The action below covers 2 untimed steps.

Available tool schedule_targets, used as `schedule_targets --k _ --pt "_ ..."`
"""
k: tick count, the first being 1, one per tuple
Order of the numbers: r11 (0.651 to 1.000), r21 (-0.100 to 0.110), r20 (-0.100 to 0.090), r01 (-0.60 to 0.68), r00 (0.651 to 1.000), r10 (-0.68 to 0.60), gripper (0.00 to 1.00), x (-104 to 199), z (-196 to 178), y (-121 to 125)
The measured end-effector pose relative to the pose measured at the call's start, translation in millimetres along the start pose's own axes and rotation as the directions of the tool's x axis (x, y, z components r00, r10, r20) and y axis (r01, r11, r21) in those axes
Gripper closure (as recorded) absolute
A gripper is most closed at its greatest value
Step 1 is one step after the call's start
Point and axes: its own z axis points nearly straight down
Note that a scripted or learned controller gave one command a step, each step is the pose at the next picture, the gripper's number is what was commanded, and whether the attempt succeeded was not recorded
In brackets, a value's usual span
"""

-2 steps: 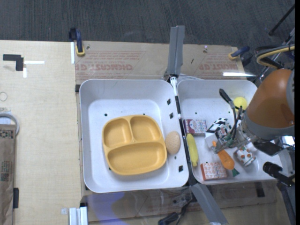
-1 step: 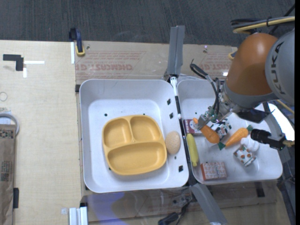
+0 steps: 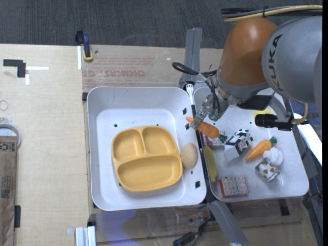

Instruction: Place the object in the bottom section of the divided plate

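A yellow divided plate [image 3: 147, 158] lies in the left white bin [image 3: 100, 137], with two small sections at the top and one wide section at the bottom. A beige egg [image 3: 188, 156] rests against the plate's right rim. My gripper [image 3: 207, 118] hangs over the wall between the two bins, up and right of the plate. An orange toy carrot [image 3: 206, 128] sits between its fingers, with the pointed tip reaching left over the bin wall. The gripper is shut on this carrot.
The right bin [image 3: 294, 152] holds a second carrot [image 3: 259, 148], a black-and-white cow toy [image 3: 240, 137], a white spotted item [image 3: 267, 171], a yellow corn-like piece [image 3: 210, 163] and a small pink box [image 3: 233, 186]. The arm's orange band [image 3: 246, 50] looms above that bin.
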Motion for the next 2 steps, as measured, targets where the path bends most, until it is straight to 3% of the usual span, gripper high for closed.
schedule_targets --k 1,2 --pt "1.000 0.000 0.000 0.000 1.000 0.000 0.00 -0.1 0.0 -0.1" --pt "1.000 0.000 0.002 0.000 1.000 0.000 1.00 -1.0 -9.0 0.0"
